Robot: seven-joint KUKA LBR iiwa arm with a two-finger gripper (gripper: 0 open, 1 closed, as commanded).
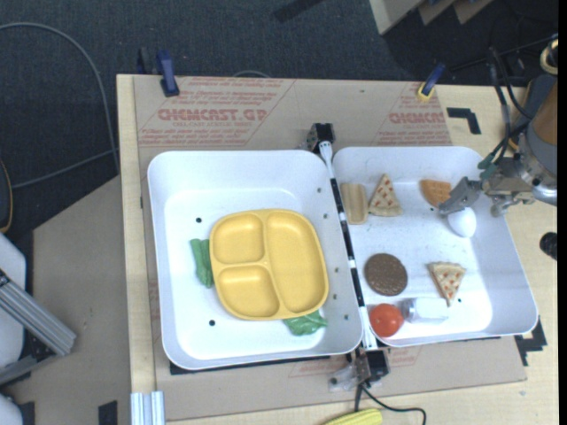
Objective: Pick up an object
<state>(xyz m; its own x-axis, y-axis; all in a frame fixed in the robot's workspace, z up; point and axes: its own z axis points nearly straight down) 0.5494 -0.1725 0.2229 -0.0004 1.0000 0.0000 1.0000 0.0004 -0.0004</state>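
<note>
Brown board [266,113] under the right bin [496,317] reads "CHEMCAST GP" in red. Reaching over that bin's right rim, the grey arm [540,140] sets its gripper [465,204] low; its opening cannot be told. Just below sits a white egg [462,223].

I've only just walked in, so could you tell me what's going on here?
The arm reaches in from the right, its gripper low over the right bin, just above a white egg. Nothing is visibly held. The yellow tray sits in the left bin.
</note>
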